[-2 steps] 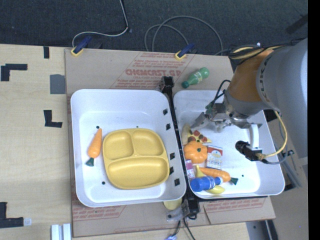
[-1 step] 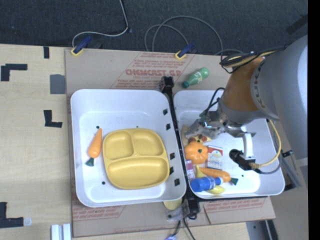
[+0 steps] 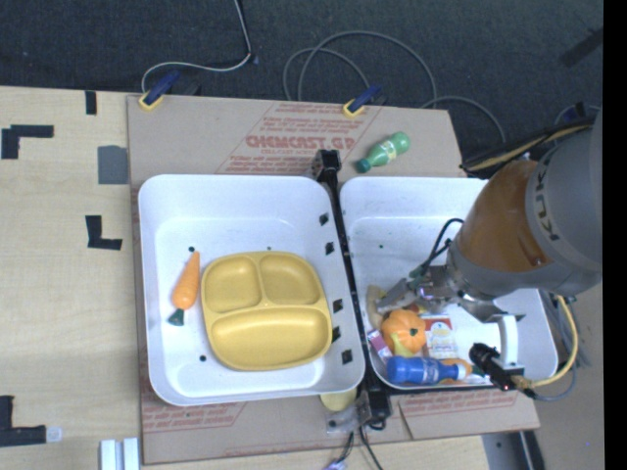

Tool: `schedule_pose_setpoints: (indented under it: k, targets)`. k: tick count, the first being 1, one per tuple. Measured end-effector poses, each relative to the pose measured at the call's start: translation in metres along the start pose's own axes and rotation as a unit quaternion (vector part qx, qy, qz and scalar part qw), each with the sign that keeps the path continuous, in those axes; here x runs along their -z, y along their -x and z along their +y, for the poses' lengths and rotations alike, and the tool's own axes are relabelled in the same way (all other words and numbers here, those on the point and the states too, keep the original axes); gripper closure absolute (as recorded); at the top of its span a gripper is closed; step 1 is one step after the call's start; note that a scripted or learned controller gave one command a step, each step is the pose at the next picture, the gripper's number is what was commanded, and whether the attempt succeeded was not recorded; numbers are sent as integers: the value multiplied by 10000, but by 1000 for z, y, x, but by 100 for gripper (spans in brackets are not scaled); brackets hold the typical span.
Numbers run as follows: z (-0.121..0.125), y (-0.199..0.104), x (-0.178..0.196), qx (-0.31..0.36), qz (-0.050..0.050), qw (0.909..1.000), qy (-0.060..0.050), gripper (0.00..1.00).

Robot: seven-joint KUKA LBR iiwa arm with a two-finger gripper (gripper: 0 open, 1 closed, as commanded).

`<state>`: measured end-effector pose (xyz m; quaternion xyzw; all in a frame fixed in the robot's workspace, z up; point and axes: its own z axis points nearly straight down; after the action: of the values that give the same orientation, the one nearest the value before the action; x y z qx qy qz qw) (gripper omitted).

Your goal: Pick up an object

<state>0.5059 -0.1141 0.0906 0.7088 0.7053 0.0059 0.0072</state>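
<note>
The right bin holds a pile at its near left corner: an orange round toy, a blue bottle lying on its side, and a red and white packet. My gripper reaches in from the right and hangs low over this pile, just above and behind the orange toy. The wrist with its orange band covers the bin's right half. Nothing is visibly lifted off the bin floor.
The left bin holds a yellow divided plate and an orange carrot toy beside it. A green bottle lies on the cardboard behind the bins. Cables run across the dark floor at the back.
</note>
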Motion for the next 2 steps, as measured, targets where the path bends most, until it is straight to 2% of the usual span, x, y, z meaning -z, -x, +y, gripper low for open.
schedule_pose_setpoints:
  k: [1,2]
  targets:
    - [-22,38,19,11,1,10000,-88,0]
    - [90,-9,-7,64,2,10000,-58,0]
